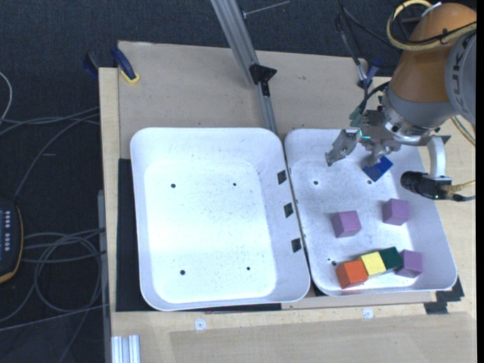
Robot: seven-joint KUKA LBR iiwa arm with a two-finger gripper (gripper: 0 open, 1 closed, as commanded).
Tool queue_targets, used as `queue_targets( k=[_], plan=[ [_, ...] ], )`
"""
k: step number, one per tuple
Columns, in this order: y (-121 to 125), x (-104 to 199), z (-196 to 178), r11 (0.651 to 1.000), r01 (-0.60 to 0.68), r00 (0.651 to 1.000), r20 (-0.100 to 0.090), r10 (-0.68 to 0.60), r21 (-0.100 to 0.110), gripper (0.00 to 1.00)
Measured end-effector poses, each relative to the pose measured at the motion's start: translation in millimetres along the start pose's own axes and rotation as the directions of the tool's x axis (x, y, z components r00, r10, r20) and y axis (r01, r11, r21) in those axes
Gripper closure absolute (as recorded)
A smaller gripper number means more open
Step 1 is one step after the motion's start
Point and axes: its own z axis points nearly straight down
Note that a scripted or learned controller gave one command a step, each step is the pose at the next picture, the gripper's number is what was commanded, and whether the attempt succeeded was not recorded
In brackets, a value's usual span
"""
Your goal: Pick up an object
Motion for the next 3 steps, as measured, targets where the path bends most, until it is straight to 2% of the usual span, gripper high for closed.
queue_targets(
  k=[1, 3],
  plan=[
    [0.0, -0.1, 0.0, 1.0, -0.001, 1.0, 0.0, 0.001, 0.0, 0.0],
    [-3.7, 8.4, 107.1, 1.0, -0.001, 1.0, 0.0, 0.001, 0.005, 0.0]
  ],
)
